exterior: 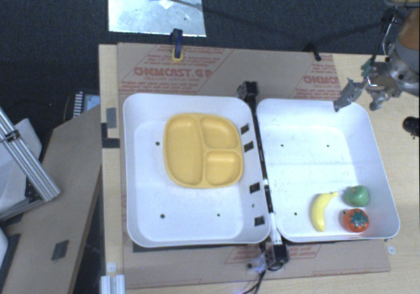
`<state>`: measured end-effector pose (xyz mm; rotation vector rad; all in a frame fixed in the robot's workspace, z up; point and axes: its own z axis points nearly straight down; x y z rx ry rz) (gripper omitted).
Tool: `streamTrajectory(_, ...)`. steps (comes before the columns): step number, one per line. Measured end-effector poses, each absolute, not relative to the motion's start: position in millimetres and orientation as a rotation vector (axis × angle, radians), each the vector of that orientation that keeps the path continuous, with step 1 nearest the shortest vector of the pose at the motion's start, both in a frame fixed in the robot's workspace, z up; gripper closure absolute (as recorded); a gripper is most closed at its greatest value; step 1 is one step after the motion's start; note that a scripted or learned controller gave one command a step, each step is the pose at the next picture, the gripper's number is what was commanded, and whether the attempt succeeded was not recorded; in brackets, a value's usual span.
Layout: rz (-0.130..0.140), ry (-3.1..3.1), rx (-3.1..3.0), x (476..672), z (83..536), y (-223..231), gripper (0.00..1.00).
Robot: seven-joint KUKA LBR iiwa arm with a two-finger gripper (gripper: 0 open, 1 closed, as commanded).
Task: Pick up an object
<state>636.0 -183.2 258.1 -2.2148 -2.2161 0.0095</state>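
Two white bins side by side on the bench. Left bin (141, 174) holds a yellow divided plate (202, 150), three compartments, lying flat near the middle. Right bin (315, 155) holds three toy foods bunched in its near right corner: a banana (321, 210), a green apple (357, 195) and an orange-red tomato (355, 220) with a dark green stalk cap.

Arm sits at the far right, over the far right corner of the right bin, well apart from the fruit. Gripper (357, 94) hangs above the rim there with its two fingers spread apart, nothing between them.

Handling, as I judge it:
- All three fruits look like hollow plastic toys: light, stiff, smooth and likely a bit slippery. No fragility worry
- Banana is the best candidate. It lies apart from the other two with bare bin floor on its left. Take it across the narrow width at mid-length, fingers either side of the curve
- Apple and tomato are rounded, so they may squirt out of a pinch unless the fingers close across the widest part. They also lie just beside each other and near the bin wall, leaving little room for a finger on that side
- Plate is broad, flat and shallow; only a rim grasp would serve, awkward from above

No object lifted yet; the approach to the near corner is still to be made
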Motion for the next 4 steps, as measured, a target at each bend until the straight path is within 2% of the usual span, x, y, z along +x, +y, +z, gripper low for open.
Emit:
streamTrajectory(1,-0.001,-2.226,-2.218,638.0,265.9,-182.4,0.0)
streamTrajectory(2,0.001,-2.225,-2.216,635.1,208.6,-173.8,0.0)
streamTrajectory(4,0.001,-2.228,-2.214,630.7,121.7,-161.9,0.0)
